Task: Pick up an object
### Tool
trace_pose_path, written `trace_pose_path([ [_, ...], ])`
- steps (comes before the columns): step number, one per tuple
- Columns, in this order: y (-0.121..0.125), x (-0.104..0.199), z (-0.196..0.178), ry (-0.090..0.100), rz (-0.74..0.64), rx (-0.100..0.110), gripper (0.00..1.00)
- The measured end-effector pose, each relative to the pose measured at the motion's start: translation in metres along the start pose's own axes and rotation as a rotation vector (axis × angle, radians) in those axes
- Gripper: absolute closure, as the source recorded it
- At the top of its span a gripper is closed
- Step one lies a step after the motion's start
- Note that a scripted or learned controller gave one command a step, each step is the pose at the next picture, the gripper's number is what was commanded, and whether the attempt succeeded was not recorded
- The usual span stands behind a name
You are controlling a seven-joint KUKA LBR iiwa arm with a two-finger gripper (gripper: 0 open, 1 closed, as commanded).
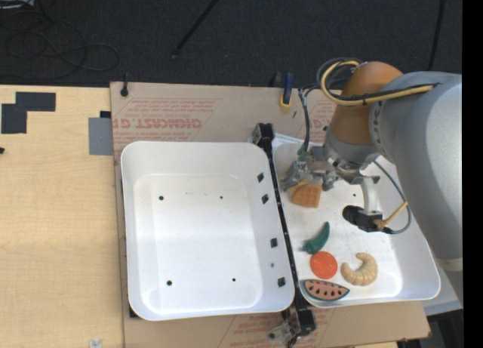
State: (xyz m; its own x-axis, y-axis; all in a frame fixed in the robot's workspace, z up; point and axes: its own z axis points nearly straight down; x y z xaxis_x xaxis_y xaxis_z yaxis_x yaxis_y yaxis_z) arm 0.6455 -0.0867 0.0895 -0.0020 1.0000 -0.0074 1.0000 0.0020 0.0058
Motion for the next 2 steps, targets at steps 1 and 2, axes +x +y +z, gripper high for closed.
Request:
trace_pose_path([
  [1, -0.002, 0.001, -0.009, 0.008, 0.0, 0.011, 1.0],
  [2, -0.001, -0.047, -0.062, 0.005, 0.004, 0.003, 1.0],
])
